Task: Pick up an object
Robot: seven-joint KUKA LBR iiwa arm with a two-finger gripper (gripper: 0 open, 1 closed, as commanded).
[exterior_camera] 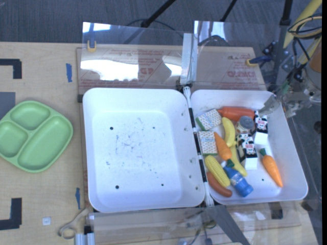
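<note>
Clutter fills the right-hand shallow white bin [299, 182]: you have a yellow plastic corn cob [216, 170] at its 7 o'clock, touching a blue plastic bottle [239, 181], and an orange plastic carrot [272, 170] at 4 o'clock. A long red-orange sausage-shaped toy [236, 112] lies at 12 o'clock. The grey two-finger gripper [269, 105] sits at the bin's 1 o'clock edge; you cannot tell its state. The left white bin [135, 142] adjoins it.

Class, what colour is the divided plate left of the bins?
Light green plate, clearest in the camera view.
</note>
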